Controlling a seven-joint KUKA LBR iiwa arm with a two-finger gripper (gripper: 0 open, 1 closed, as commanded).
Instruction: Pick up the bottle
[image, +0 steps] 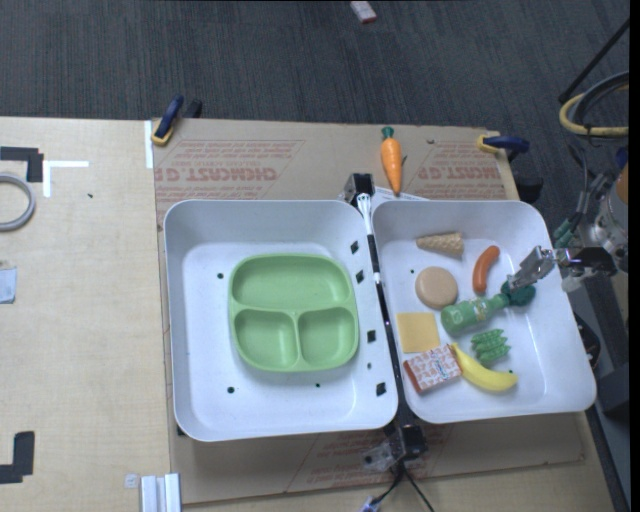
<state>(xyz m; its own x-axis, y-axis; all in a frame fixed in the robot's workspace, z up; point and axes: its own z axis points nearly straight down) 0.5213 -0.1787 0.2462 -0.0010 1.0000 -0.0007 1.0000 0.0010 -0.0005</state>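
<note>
in the camera view, you have the green bottle (478, 312) lying on its side in the right bin (560, 400), between the sausage (485, 268) and the banana (484, 371), cap toward the arm. the gripper (531, 268) sits at that cap end, just beside it; i cannot tell how its jaws stand. you look to be at the approach, not yet a lift. next you need to close squarely across the neck.

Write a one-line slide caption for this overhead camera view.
Gripper poised at the green bottle's cap end in the right bin, beside toy foods; green tray in the left bin.
</note>
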